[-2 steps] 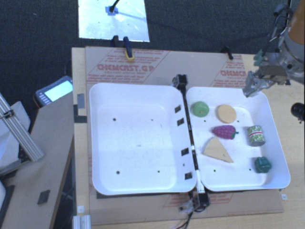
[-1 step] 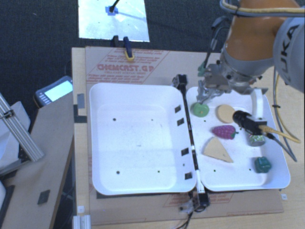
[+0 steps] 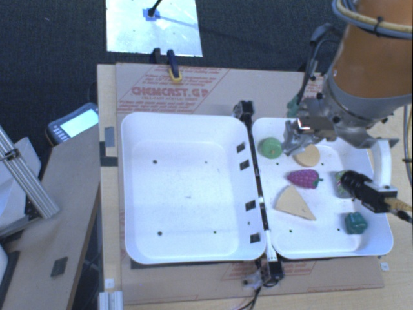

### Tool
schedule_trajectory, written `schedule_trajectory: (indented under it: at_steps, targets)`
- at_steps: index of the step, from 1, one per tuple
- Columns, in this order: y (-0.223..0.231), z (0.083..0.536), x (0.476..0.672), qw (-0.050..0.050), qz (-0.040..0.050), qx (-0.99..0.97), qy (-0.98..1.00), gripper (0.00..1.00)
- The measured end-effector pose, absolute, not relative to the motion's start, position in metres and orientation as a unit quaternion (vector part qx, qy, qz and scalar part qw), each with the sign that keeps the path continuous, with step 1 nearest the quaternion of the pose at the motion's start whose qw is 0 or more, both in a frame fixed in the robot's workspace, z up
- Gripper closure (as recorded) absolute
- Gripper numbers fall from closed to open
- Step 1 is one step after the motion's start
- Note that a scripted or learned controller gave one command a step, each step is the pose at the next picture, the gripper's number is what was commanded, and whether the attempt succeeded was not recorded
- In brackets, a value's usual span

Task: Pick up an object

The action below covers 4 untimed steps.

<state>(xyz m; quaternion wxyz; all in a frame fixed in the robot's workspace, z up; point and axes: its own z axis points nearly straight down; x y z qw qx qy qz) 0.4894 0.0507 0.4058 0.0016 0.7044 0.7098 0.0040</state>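
bulky orange-banded arm [image 3: 374,44], grey metal wrist, looped cables, small metallic end effector [image 3: 293,141].

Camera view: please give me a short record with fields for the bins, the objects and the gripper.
left bin: white
right bin: white, holds the toy food
objects: green ball, purple grapes, cheese wedge, tan round piece, teal item
gripper: low over the right bin, between green ball and tan round piece
grasp: not visible
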Motion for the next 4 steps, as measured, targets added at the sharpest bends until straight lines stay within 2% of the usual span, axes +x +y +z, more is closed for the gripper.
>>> schedule_trajectory:
  at_steps: [1,2,3,4]
  targets:
    - [0.102,0.423,0.507,0.001,0.0026,0.704,0.71,1.0]
    - [0.186,0.46,0.485,0.0,0.0032,0.702,0.712,1.0]
    - [0.232,0.54,0.513,0.002,0.0062,0.704,0.71,1.0]
    - [0.234,0.535,0.596,0.002,0.0023,0.707,0.707,1.0]
